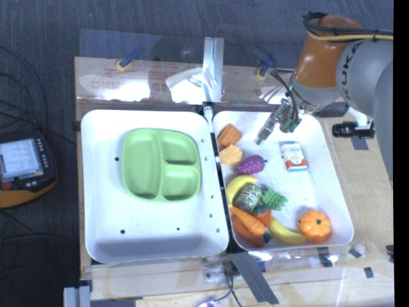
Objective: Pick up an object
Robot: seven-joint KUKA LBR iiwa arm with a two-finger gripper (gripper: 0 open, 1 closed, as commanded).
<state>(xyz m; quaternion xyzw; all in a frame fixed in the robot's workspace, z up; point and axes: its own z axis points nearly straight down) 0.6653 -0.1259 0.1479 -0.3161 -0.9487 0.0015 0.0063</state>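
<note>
The gripper (273, 125) hangs above the right bin's (332, 171) far end, fingers apart and empty, with purple grapes (250, 165) and a small carton (293, 155) just beside; a centred, vertical descent suits either.

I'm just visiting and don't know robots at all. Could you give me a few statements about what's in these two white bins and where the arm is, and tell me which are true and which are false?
1. The green divided plate lies in the left bin. True.
2. The gripper hangs over the left bin. False: it is over the far part of the right bin.
3. A bunch of purple grapes lies in the right bin. True.
4. The small carton is held between the fingers. False: it lies on the bin floor, apart from the gripper.
5. The orange pumpkin sits on the green plate. False: it is in the right bin's near corner.
</note>
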